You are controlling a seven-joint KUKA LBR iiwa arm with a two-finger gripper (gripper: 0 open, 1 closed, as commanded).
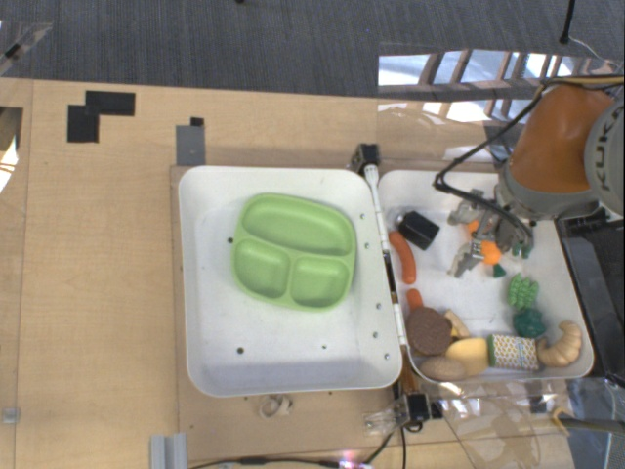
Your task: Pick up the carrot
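From my feed I see the arm (pixel 562 149) reaching in from the right over the right bin (pixel 576 291), its orange band up near the far rim and the end effector (pixel 485 247) hanging low over the bin's middle. The carrot (pixel 489 253) sits right at the fingertips: a small orange piece with a bit of green at its lower end, and it looks to be pinched between the two fingers, which stand close together around it. I cannot tell whether it is lifted off the bin floor or touching it. A black block (pixel 419 229) lies just left of the end effector, toward the bin's far left part, and a red-orange sausage (pixel 403 255) lies along the left wall beside the divider. Lower down on that side a small orange bit (pixel 414 299) rests just above a brown round patty (pixel 429 329). Along the near wall I make out a potato (pixel 444 366), a yellow piece (pixel 470 350), a patterned can (pixel 514 351) lying on its side, and a croissant (pixel 561 345) in the near right corner. Two green things lie right of the end effector: a light bumpy one (pixel 522 291) and a darker one (pixel 529 322) just below it. The left bin (pixel 205 350) holds a green divided plate (pixel 293 250), set toward its far half. Both bins rest side by side on the wooden surface (pixel 88 291).
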